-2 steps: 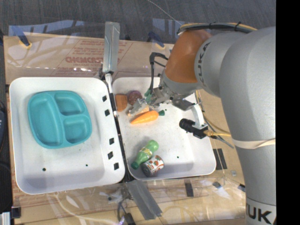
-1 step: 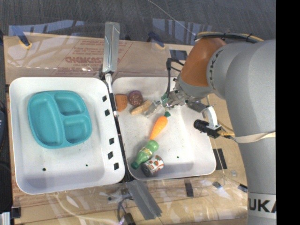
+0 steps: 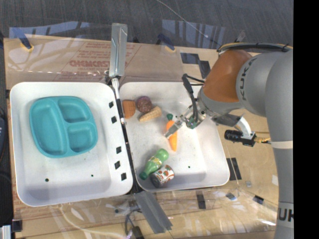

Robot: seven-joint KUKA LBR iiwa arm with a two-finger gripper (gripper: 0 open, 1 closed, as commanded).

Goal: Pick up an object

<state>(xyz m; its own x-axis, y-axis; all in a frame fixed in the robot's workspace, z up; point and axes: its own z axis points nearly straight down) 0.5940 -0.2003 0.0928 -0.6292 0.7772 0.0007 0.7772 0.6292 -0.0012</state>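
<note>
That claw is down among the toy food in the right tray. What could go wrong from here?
The gripper sits right beside the carrot, so it might just nudge it away instead of catching it. The green bottle and can lie close together near the right bin's front wall, where a grab could catch both or neither.

I read this view as evenly and brightly lit from above. Both white bins (image 3: 65, 183) come through near overexposed, with soft shadows along their walls. Clear plastic sheeting (image 3: 75, 59) on the bench throws glare streaks. The feed is soft and grainy, small items lacking crisp edges.
</note>
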